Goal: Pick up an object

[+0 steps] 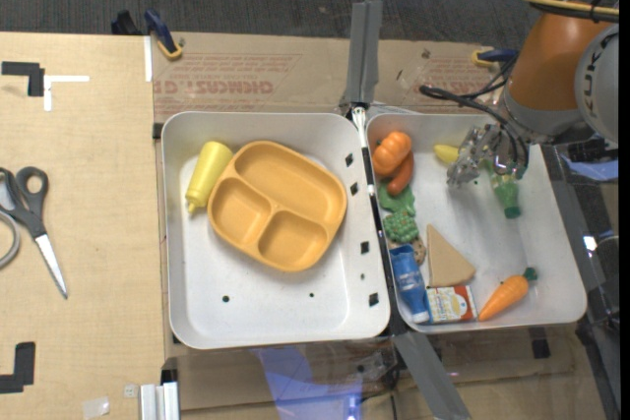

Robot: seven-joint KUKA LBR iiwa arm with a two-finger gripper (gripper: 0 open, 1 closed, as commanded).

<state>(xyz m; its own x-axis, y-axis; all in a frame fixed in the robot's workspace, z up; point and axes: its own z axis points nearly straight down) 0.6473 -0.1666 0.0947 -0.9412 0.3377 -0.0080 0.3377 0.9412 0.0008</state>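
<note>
From my feed the tool (482, 157) sits low in the right bin (551, 211), near its back end, right by a green bottle (508, 196) and a small yellow piece (447, 152). Can't tell whether it's got anything. A carrot (504, 295) lies at the front, and the left bin (187, 300) has a yellow tray (274, 205).

I see two white bins (187, 310). A yellow-orange tray (271, 207) and a yellow bottle (205, 174) sit at middle left. At right I see an orange pumpkin (392, 149), a green bottle (507, 196), an orange carrot (504, 295) and a blue packet (406, 280).
</note>
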